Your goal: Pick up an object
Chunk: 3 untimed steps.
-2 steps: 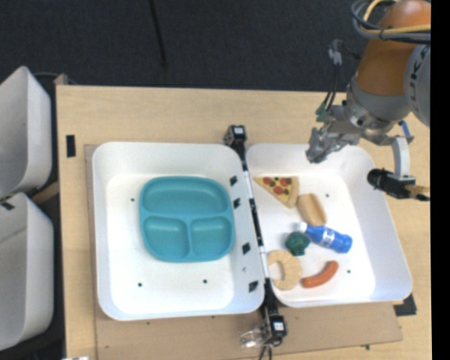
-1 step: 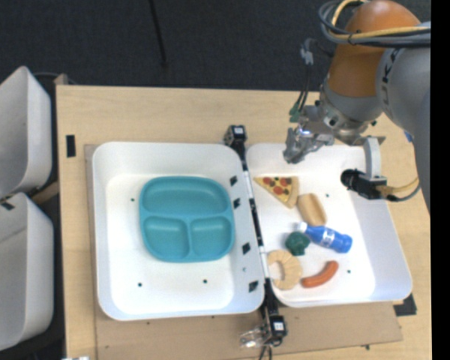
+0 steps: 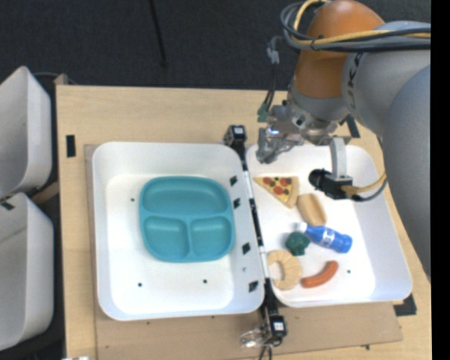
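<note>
- triangular toy pizza slice [image 3: 279, 187] lies flat in the right white bin [image 3: 375, 272], just below and in front of the gripper [image 3: 271, 150], nothing touching it
- can't tell how the gripper is set
- I'd drop straight down and pinch across its narrow width
- tip points lower right, away from the gripper, long axis slanted that way

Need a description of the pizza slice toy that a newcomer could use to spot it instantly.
Start at the right-hand white bin, which holds the small toy foods. Look to its upper left area, just below the pincer. The pizza slice is the flat yellow triangle with red dots; its neighbours, a tan bread roll and a blue bottle, are rounded.
</note>
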Each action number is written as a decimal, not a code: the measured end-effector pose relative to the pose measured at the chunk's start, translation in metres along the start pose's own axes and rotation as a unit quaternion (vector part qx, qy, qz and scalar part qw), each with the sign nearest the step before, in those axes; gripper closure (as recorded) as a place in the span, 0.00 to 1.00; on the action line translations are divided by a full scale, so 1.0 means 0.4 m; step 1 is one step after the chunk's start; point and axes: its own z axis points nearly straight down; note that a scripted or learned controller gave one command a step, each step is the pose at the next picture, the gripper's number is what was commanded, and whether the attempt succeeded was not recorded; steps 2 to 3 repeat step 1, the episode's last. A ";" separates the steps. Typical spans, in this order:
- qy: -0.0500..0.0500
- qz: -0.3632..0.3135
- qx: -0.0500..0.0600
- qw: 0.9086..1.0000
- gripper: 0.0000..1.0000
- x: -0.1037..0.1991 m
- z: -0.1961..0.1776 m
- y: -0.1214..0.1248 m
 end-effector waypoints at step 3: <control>0.000 0.000 0.000 1.000 1.00 0.130 0.017 0.010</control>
